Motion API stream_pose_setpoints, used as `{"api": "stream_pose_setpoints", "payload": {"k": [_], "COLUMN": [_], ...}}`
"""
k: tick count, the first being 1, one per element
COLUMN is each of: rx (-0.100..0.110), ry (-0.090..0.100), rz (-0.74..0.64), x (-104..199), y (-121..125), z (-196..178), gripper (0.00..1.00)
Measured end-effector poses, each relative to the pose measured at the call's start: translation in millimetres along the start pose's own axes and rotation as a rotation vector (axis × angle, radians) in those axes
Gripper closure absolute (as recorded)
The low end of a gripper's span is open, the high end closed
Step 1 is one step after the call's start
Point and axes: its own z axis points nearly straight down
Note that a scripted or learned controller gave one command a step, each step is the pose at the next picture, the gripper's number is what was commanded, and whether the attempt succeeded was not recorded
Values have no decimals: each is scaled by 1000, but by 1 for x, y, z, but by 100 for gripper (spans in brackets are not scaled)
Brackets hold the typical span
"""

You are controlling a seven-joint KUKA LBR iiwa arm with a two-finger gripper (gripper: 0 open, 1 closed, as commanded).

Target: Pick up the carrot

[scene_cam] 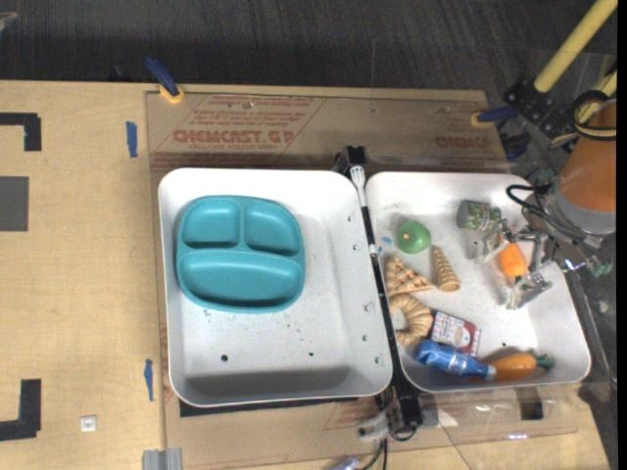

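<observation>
Camera view, looking down at a slant: the readable writing is red print on the brown cardboard sheet (245,125) behind the bins — one large line looks like "CHEMCRST. G B", though the letters are soft and the smaller lines above it cannot be made out. More red print at the sheet's right end is too blurred to read.

Under the cardboard lies a pale wooden bench (69,262) with black tape corners on its left side and scraps of blue tape. Dark carpet runs along the far edge.

A teal divided plate (240,253) sits in the left bin (265,370). The right bin (568,351) holds a green ball (413,235), a ridged tan cone (445,268), a red-and-white packet (457,333) whose label is illegible, a blue bottle (451,359), and a carrot (515,364) lying along the near wall, touching the bottle's tip.

Reaching in from the right, the gripper (516,265) hangs low over the bin's right half — a small orange piece (510,260) sits between its fingers, so they appear closed around it. The carrot by the near wall lies well apart from them.
</observation>
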Motion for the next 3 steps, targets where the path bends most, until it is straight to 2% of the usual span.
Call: {"api": "stream_pose_setpoints", "payload": {"k": [1, 2, 3], "rx": [1, 9, 2], "ry": [0, -15, -8], "rz": [23, 24, 23], "x": [-42, -47, -46], "y": [-21, -22, -20], "z": [14, -2, 1], "gripper": [0, 100, 0]}}
